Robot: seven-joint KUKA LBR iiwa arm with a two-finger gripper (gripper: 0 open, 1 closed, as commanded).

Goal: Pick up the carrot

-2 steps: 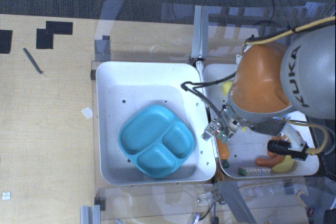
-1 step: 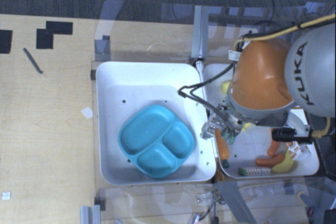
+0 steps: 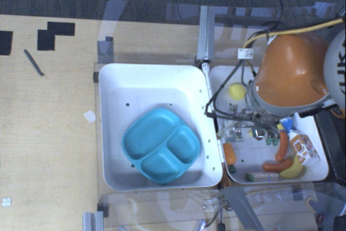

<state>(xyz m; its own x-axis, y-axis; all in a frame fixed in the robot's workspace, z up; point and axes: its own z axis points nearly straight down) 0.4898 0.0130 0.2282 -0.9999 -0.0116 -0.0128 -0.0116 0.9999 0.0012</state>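
- The carrot lies in the right bin, close against that bin's left wall, short and orange, pointing roughly toward the bin's near edge
- The gripper hangs low over the right bin, just above and to the right of the carrot; metal parts and cables crowd it, and I cannot tell whether it stands apart or together
- Nothing shows clamped in it, and the carrot rests on the bin floor
- The arm's orange band bulks over the far right part of the same bin
- A yellow ball sits at the bin's far left, beyond the gripper
- Toward the bin's near right corner lie a red sausage, a banana and a small printed packet
- The left bin, beside the right bin on the table, carries a blue divided plate
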